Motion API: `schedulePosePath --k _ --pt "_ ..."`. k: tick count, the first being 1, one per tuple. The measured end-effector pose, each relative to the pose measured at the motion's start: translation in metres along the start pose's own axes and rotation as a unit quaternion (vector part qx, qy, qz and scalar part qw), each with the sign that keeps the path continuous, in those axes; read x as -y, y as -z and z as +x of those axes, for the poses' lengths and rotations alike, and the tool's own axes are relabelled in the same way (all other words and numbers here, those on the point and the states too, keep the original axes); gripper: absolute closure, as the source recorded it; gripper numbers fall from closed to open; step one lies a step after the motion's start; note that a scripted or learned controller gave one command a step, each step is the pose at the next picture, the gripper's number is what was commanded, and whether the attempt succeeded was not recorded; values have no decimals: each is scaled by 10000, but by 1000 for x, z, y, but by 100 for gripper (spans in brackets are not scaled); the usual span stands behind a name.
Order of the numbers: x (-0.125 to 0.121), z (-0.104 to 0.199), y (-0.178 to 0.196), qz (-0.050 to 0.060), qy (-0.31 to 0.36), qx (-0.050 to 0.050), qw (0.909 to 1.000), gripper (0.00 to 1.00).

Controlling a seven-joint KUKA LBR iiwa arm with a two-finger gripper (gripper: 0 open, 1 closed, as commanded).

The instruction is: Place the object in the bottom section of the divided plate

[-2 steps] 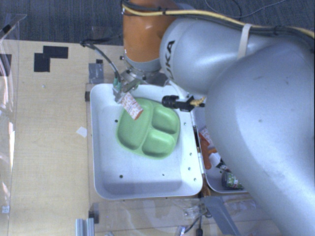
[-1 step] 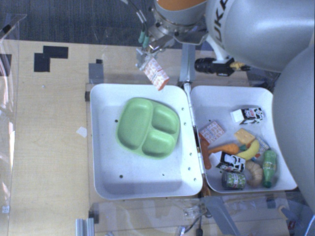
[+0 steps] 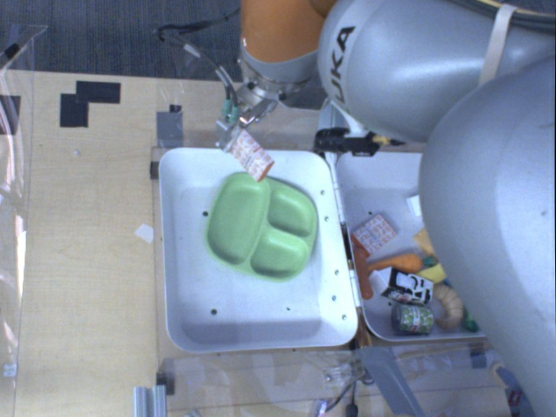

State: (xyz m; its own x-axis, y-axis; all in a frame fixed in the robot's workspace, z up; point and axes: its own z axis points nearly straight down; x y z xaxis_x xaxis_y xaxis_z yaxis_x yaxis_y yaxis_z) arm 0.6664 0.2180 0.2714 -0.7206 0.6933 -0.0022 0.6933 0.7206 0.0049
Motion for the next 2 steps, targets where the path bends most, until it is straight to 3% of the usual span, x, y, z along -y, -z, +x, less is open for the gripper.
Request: schedulePosePath --k 1,2 --pt "-1 12 -116 4 -60 -4 10000 100" --pt "20 -3 47 -21 -735 12 9973 100"
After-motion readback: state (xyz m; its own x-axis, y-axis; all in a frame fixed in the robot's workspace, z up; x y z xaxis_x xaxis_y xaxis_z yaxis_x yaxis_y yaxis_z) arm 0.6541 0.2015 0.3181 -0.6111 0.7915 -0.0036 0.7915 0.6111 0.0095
